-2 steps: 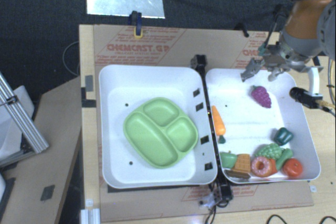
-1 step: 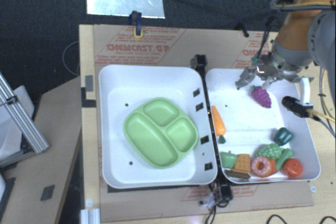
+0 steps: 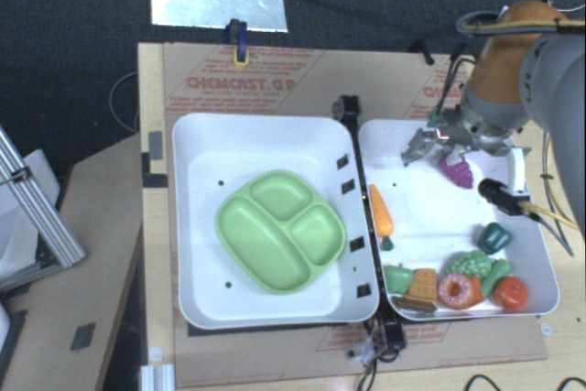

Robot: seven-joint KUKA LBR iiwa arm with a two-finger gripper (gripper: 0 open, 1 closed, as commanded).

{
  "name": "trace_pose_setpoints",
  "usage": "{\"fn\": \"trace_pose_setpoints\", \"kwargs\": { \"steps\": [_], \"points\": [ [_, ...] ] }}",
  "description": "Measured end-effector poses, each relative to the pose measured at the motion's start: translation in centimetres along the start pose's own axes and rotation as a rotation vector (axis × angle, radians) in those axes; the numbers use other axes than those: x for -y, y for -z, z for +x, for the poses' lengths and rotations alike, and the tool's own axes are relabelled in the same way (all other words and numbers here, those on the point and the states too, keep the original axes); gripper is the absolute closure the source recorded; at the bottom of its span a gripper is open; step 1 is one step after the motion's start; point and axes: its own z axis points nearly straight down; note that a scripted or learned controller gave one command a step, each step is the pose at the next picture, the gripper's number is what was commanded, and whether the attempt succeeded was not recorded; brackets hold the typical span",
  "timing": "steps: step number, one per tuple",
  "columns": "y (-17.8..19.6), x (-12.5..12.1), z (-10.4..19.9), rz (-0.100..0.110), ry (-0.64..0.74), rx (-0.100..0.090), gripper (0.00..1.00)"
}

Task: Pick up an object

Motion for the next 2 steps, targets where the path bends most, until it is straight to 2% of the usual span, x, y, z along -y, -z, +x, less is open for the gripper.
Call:
{"fn": "trace_pose_setpoints", "kwargs": {
  "steps": [1, 2],
  "points": [
    [-4.0, -0.1, 0.1, -0.002, 0.001, 0.000, 0.00],
    [-2.8, -0.2, 0.1, -0.005, 0.001, 0.000, 1.00]
  ]
}}
